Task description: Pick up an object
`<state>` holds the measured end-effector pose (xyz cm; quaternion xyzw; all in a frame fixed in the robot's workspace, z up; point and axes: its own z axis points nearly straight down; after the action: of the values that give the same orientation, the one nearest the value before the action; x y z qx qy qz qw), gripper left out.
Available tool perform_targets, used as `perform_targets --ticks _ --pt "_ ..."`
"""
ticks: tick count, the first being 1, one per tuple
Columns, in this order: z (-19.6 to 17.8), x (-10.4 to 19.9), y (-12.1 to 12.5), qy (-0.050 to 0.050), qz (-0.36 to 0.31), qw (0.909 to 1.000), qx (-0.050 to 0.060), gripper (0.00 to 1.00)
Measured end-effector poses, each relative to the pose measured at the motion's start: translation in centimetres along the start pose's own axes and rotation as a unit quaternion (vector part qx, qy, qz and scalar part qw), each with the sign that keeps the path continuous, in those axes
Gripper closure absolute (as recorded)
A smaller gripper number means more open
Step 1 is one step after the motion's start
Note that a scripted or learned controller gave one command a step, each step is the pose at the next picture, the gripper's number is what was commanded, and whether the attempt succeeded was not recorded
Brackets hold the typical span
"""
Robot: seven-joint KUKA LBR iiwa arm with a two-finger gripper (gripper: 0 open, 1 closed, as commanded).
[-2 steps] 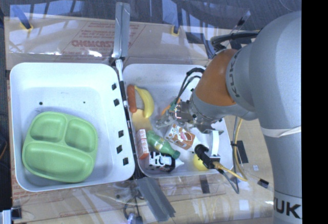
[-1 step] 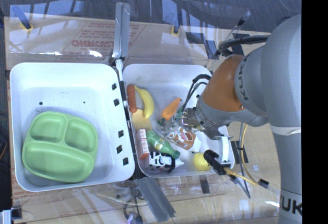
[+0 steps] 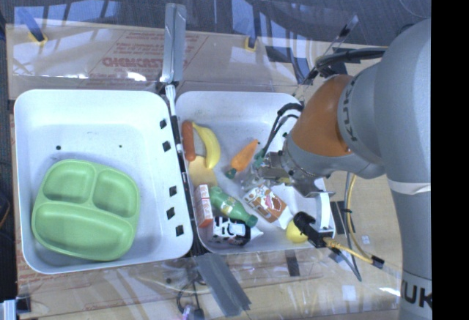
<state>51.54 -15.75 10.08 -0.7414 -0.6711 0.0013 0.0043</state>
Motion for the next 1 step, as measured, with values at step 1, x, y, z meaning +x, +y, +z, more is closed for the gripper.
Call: perform_targets --ticks 1 --pt "-15.60 4.54 -0.31 -0.001 0.099 0.9951 -0.003 1.00"
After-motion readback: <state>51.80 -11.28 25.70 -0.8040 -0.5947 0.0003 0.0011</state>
